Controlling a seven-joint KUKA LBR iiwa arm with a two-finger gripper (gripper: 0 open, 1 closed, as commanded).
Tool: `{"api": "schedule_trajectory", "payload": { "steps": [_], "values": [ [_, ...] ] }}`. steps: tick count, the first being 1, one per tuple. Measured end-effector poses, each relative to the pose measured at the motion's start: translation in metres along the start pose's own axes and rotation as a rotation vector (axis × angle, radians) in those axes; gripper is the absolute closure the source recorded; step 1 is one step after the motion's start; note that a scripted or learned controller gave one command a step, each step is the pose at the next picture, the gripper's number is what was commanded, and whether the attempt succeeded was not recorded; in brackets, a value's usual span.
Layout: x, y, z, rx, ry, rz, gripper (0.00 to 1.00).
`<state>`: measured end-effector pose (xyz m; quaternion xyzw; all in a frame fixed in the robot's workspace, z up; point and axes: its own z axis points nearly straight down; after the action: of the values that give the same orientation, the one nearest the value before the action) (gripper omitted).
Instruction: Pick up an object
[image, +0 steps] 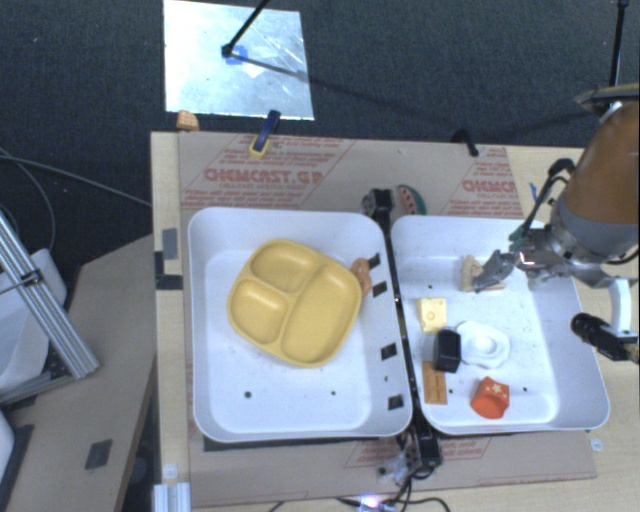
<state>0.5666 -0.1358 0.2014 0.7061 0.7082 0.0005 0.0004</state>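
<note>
Camera view: claw (490, 277) over right bin (580, 400), beside tan block (467, 271).

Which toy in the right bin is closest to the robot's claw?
The small beige block at the top of the right white bin sits right beside the gripper. The yellow square, white piece and orange-red toy lie further down.

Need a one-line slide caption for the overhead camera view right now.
Gripper hovers over the right bin near a small tan object; yellow divided plate sits in the left bin.
</note>
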Motion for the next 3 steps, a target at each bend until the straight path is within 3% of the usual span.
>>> {"api": "schedule_trajectory", "payload": {
  "steps": [1,2,3],
  "values": [
    [0.049,-0.017,0.12,0.0,0.001,-0.004,0.0],
    [0.044,-0.074,0.115,-0.01,-0.003,0.002,0.0],
    [0.044,-0.072,0.104,-0.013,-0.003,0.001,1.0]
  ]
}}
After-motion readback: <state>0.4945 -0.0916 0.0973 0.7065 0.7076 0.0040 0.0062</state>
